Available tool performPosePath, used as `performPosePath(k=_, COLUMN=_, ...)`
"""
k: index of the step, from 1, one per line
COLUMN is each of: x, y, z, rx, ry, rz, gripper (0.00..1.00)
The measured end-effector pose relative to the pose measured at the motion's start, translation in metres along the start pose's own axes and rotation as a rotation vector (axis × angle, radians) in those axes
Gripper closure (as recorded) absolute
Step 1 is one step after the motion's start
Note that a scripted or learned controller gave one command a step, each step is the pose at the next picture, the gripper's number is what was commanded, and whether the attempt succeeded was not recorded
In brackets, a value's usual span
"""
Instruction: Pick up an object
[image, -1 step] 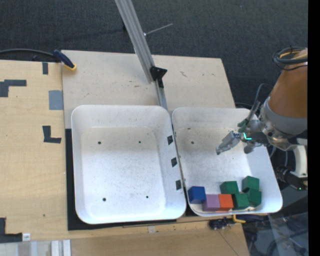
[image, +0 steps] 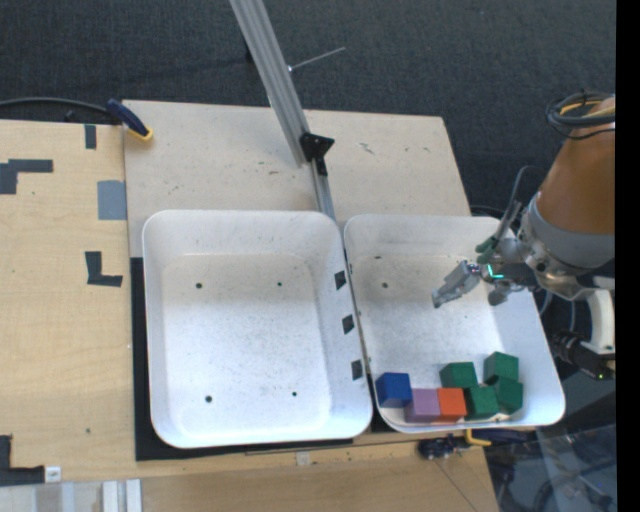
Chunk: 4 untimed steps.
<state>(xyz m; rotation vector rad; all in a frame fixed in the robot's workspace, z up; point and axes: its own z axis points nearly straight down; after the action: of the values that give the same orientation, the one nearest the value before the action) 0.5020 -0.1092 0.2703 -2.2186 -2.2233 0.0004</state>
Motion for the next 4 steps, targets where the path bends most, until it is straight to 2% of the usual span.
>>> performPosePath(k=2, x=-0.005, y=-0.004, z=0.090, rx=0.006, ry=0.000, rz=0.003, gripper=0.00)
performPosePath(k=3, x=-0.002, y=-0.012, z=0.152, rx=0.008, ry=0.001, rz=0.002, gripper=0.00)
performPosePath(k=4, x=-0.002, y=-0.010, z=0.139, rx=0.004, ry=0.001, rz=0.000, gripper=1.00)
